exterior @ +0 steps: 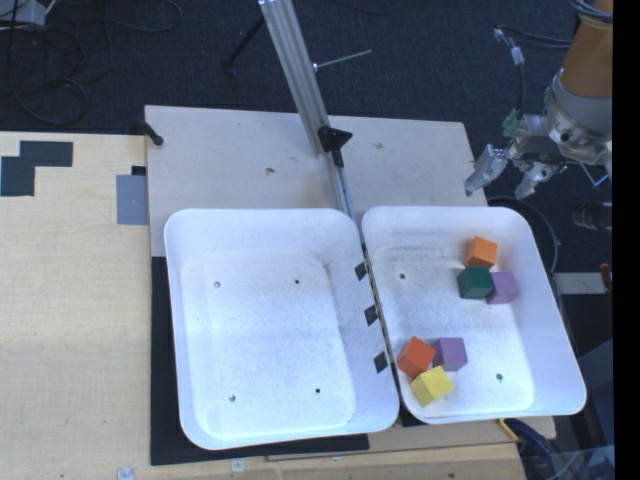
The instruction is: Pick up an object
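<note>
The hand [508, 173] hangs wide open, holding nothing, beyond the right white bin [540, 258]; its small coloured cubes, like the orange one [481, 251], lie untouched.

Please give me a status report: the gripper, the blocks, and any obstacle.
Gripper open, holding nothing, above the right bin's far rim. Six blocks in that bin; nearest is the orange block, touching the green block. Nothing in the way.

Grey arm [583, 98] with orange band — pale metal end effector [510, 173], thin trailing cable.
</note>
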Motion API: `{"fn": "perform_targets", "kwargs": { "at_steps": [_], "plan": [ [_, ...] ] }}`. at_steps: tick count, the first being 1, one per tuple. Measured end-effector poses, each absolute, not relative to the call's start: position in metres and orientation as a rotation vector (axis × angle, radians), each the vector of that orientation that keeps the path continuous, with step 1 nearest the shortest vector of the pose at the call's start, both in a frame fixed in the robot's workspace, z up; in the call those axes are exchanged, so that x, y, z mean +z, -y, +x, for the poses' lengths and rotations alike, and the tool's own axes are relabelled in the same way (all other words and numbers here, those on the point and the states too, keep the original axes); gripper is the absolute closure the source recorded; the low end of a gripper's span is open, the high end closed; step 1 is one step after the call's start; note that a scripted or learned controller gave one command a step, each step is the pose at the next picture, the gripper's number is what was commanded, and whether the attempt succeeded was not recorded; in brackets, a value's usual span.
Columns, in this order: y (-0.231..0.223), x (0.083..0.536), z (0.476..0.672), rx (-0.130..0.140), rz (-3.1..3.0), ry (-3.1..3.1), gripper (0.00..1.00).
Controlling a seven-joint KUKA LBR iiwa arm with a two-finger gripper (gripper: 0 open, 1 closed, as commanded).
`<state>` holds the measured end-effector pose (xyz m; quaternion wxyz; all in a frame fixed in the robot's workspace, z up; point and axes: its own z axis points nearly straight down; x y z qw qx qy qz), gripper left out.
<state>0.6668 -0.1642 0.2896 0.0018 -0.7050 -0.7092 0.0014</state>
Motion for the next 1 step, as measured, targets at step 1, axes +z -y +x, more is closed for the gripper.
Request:
{"fn": "perform_targets", "kwargs": {
  "at_steps": [1],
  "plan": [
    [0.2073, 0.141, 0.6658, 0.01, -2.217, 2.214, 0.0]
  ]
}}
